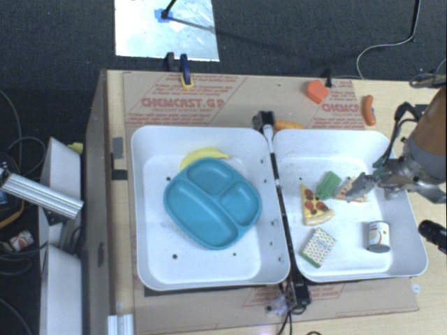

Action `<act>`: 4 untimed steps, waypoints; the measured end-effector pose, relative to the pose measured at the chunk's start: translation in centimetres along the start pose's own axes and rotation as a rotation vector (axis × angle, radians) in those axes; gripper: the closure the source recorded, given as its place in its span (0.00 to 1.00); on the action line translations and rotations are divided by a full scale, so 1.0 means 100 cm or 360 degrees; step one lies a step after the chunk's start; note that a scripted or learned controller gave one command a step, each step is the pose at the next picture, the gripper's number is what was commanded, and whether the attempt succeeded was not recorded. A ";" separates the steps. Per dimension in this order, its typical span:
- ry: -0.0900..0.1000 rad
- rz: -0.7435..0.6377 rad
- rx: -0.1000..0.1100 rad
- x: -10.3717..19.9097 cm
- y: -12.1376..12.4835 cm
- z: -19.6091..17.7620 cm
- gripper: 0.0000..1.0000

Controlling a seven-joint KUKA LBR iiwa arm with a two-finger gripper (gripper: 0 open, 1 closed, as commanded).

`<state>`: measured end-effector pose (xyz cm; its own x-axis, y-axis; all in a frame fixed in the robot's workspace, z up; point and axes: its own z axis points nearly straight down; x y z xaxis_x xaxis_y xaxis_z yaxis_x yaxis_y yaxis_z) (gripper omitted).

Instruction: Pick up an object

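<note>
Gripper [357, 185] low in the right bin [401, 260] over a small tan piece [353, 195] beside the green block [328, 184] — can't tell its grip state — centre on one item, clear of the pizza slice [314, 206].

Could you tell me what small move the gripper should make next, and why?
Probably lower straight down and close. The gripper is over the right bin, its tips at a small brown piece beside the green block, and nothing is visibly held.

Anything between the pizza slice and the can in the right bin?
Bare white bin floor runs between the pizza slice and the can in the camera view. The claw sits above that stretch, and the checkered block lies below it.
</note>
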<state>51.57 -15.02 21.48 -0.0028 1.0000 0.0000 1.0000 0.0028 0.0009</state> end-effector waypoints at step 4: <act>0.0000 -0.0002 -0.0001 0.066 0.059 0.127 0.00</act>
<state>57.48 -8.35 8.77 -0.0043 1.0000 0.0002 1.0000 0.0043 0.0014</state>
